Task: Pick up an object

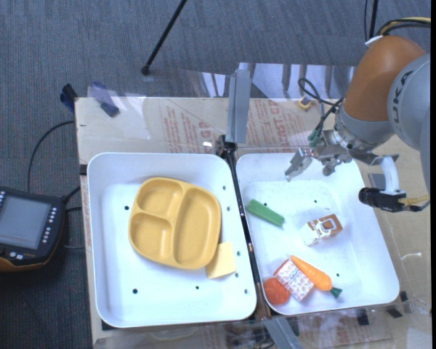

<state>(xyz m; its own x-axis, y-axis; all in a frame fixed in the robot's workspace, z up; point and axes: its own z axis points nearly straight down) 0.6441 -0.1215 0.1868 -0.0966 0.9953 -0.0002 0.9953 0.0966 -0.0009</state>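
From the camera above, there are two white bins side by side. The left bin (109,195) has a yellow plate (176,222) with three parts, lying flat in the middle. A pale yellow wedge (222,262), maybe toy cheese, sits at the plate's 5 o'clock and touches its edge.

The right bin (363,267) has the small toys, so that is probably where the arm should pick. A green block (265,212) lies at about 10 o'clock from the bin's middle. A little brown and white carton (323,229) is close to the middle, tipped on its side. Down at 6 o'clock three things bunch up: a carrot (314,275), a red and white box (293,280) touching it, and a round red toy (277,291) just beside the box.

The gripper (311,163) hangs at 12 o'clock in the right bin, over a bare white part. I think its two fingers are spread a little, and nothing is between them. It holds nothing, so the pick is not done yet. The green block and the carton lie apart from other things, so they look easiest to grab.
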